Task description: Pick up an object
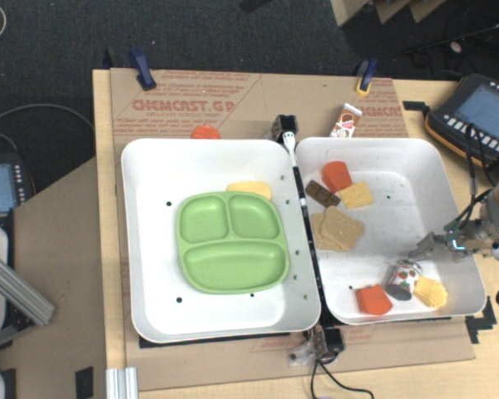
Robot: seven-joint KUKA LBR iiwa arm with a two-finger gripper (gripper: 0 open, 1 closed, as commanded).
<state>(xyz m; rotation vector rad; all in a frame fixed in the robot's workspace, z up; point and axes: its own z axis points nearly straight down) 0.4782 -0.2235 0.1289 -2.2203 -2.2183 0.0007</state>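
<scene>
Jaws (432,245) low over right bin (416,152), grip state impossible to tell; just near of them, a strawberry-print piece (404,279); green tray (231,242) in left bin (150,223).

Two white bins sit side by side. The left bin (141,223) holds a green divided tray (231,242) with a pale yellow piece (251,189) touching its far edge. The right bin (432,173) holds scattered toy foods; the gripper (437,246) hovers near its right wall.
</scene>
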